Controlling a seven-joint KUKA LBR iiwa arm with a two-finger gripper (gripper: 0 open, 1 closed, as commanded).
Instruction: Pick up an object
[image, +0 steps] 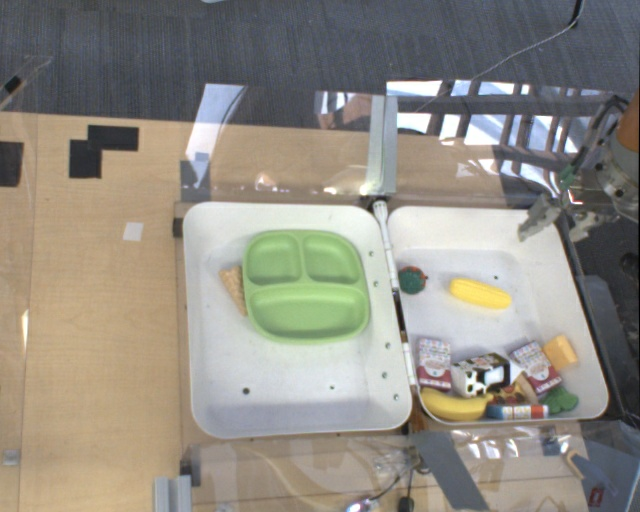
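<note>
A: Where is the tool (548, 212), and what state is it in?

B: It sits at the upper right of the frame, above the far right corner of the right bin (500, 255). Two grey fingers splay apart; the tool is wide and holds nothing. No object lies beneath it.

A: What lies nearest, going outward?

B: Down and left of the tool, near the middle of the bin, a yellow corn cob (480, 293) lies alone on bare white floor. Further left, beside the divider, is a small red and green toy (410, 279). Along the lower edge of the frame there is a crowded group: a banana (452, 404), two small cartons (433, 360) (534, 365), a black and white toy (483, 378), an orange block (561, 351) and a marker (516, 410), touching or overlapping.

A: And the left bin (210, 330)?

B: It carries a green divided plate (304, 285) with a waffle cone (234, 288) at the plate's left edge.

A: Recommended procedure for the pick?

B: In my judgement, select the corn cob: it stands well apart from other items. Centre the tool over its middle, turn the fingers across its short axis, descend with the fingers wide, then close. Avoid the crowded group, where a finger is likely to land on a neighbour.

A: Any legible markings?

B: The cartons carry red printing, too small to read. No brand can be made out.
</note>
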